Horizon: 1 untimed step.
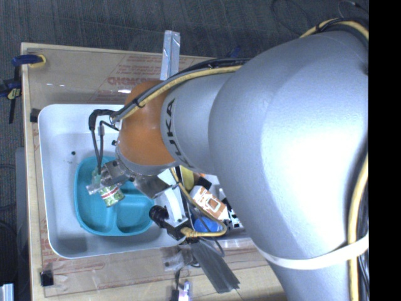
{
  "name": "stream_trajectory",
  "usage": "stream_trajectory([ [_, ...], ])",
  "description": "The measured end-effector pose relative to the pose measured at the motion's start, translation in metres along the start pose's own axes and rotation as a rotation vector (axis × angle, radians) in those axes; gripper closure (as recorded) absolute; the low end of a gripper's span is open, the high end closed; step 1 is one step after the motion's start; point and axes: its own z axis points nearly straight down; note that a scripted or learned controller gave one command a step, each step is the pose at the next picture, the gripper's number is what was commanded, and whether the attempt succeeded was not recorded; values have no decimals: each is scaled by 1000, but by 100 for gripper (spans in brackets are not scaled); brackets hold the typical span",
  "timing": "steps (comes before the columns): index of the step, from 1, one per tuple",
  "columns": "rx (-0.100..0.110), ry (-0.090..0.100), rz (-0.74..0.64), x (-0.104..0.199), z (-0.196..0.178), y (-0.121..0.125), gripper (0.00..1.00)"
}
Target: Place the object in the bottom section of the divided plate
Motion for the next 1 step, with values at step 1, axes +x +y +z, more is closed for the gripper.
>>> stream_trajectory([
  [1,18,-3,4,-3,6,-5,0],
])
